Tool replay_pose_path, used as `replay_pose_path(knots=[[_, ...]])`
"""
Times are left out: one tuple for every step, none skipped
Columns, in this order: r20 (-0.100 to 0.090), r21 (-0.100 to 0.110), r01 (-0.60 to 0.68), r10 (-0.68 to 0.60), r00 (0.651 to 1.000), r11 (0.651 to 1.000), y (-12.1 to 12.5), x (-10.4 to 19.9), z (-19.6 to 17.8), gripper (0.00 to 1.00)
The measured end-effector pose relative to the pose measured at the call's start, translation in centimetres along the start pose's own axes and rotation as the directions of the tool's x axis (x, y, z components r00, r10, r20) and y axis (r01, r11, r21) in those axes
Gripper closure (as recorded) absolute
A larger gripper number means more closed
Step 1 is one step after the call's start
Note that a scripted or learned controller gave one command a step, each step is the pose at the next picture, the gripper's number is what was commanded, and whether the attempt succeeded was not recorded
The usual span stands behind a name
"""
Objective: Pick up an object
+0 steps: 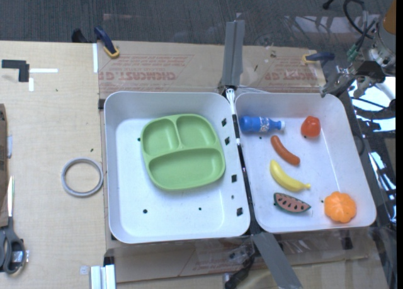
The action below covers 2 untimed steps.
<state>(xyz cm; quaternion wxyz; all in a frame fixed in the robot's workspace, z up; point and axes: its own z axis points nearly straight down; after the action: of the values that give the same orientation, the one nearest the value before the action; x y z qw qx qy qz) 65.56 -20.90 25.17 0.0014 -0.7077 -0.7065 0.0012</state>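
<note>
The right bin (pixel 352 155) holds several toy foods. A blue bottle (pixel 260 124) lies on its side at the back left, and a red fruit (pixel 310 127) sits at the back. A sausage (pixel 285 150) and a yellow banana (pixel 288 177) lie in the middle. A watermelon slice (pixel 291 203) and an orange (pixel 340 207) are at the front. My gripper (pixel 340 83) hangs over the bin's back right corner, apart from every object, with cables around it.
The left bin (pixel 119 155) holds a green divided plate (pixel 183 151). A tape roll (pixel 82 176) and scissors (pixel 9 247) lie on the bench at left. A blue clamp (pixel 107 41) sits behind the left bin. A grey divider (pixel 233 55) stands between the bins.
</note>
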Motion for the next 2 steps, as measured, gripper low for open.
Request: replay_pose_path(knots=[[0.000, 0.002, 0.002, -0.002, 1.000, 1.000, -6.0, 7.0, 12.8, 0.00], [0.000, 0.002, 0.000, 0.000, 1.000, 1.000, -5.5, 11.0, 16.4, 0.00]])
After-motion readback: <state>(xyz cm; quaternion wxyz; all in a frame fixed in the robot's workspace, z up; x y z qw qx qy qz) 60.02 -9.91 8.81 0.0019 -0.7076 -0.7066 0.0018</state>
